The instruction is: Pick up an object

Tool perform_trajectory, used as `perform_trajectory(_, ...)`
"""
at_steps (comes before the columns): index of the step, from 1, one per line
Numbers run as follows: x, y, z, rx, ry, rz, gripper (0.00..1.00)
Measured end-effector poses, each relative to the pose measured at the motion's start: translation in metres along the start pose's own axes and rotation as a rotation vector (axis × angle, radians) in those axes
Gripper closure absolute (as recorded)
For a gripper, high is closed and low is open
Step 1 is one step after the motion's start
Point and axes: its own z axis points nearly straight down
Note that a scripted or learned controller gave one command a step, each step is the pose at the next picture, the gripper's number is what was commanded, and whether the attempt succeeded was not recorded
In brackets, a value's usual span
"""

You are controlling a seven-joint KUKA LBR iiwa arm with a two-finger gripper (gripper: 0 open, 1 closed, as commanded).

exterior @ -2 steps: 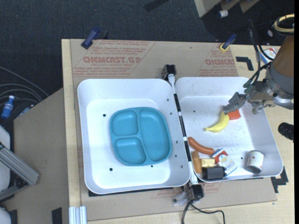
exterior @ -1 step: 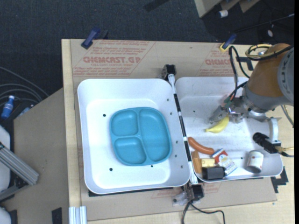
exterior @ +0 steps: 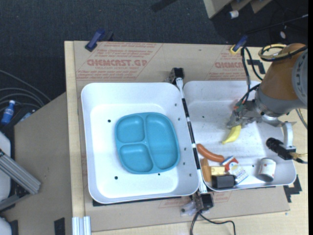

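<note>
one hot dog (exterior: 210, 153), one banana (exterior: 232, 135)

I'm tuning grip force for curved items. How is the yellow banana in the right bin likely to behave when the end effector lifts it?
The banana looks like a small toy, so probably light and stiff. Its curved, tapering shape could let it swivel or slip if pinched near one end. It lies apart from the hot dog on the white bin floor, so neighbours should not snag it.
</note>
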Motion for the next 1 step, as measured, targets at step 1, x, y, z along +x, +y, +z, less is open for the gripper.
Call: perform_trajectory(1, 0.0871, 0.0091, -0.0908, 0.000, 0.002, -0.003, 1.00)
